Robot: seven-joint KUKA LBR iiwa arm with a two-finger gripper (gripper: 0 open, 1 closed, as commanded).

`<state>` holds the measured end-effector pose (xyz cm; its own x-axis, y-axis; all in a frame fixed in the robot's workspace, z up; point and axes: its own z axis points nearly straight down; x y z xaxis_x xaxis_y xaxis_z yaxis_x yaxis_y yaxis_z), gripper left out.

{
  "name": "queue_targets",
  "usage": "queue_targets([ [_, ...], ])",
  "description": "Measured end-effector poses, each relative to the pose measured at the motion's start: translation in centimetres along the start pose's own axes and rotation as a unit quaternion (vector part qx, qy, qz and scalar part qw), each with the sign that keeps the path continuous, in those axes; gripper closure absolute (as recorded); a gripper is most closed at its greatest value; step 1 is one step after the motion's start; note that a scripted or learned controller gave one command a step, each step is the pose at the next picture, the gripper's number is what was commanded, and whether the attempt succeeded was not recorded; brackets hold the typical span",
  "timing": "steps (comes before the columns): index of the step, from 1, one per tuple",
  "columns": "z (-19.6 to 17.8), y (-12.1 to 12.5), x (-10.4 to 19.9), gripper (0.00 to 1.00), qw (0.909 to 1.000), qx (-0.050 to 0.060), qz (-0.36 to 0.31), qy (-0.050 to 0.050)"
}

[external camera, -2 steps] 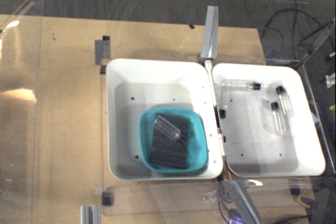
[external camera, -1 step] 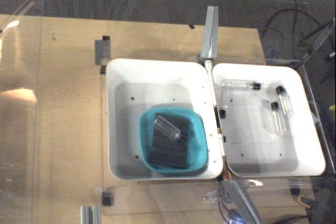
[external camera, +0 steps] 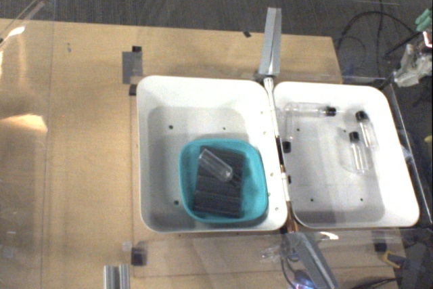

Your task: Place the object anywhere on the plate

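Observation:
A square teal plate lies in the left white bin, toward its front right. A black ribbed block rests on the plate. A clear tube with a dark cap lies tilted across the block's top. In the right white bin lie three more clear tubes with black caps: one lengthwise at the back, and two side by side at the right.
A grey metal bar stands behind the seam between the two bins. Cables and equipment sit off the bench at the far right. The tan bench top stretches to the left of the bins.

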<state>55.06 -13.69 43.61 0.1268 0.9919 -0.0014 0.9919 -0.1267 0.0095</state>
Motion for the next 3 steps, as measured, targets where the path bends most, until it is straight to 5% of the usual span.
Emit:
queue_targets([
  [2,3.7,7.3,14.9,1.00,0.9978,0.002,-0.067,0.001],
  [3,5.1,4.2,20.0,1.00,0.9988,0.002,-0.049,0.002],
])
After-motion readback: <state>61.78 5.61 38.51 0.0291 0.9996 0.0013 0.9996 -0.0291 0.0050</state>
